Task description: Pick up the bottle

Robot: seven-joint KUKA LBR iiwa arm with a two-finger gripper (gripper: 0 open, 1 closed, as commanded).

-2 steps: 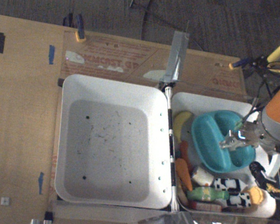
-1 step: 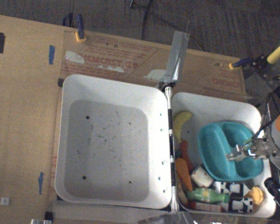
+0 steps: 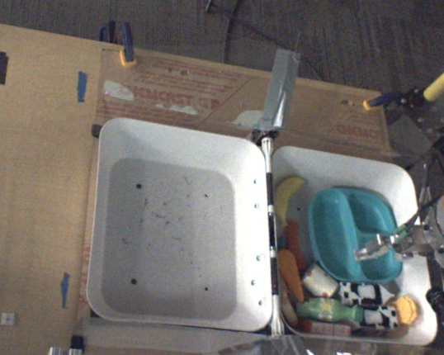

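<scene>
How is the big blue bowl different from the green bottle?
The teal bowl is much bigger than the green bottle. The bowl is wide and rounded, while the bottle is long and thin, lying on its side. The bowl sits mid-bin, with the gripper over it; the bottle lies by the near wall. Both are in the right bin.

Dim, slightly soft picture with even overhead light, mild glare on the white bins [image 3: 185, 146], and perhaps some blur at the right edge.
</scene>
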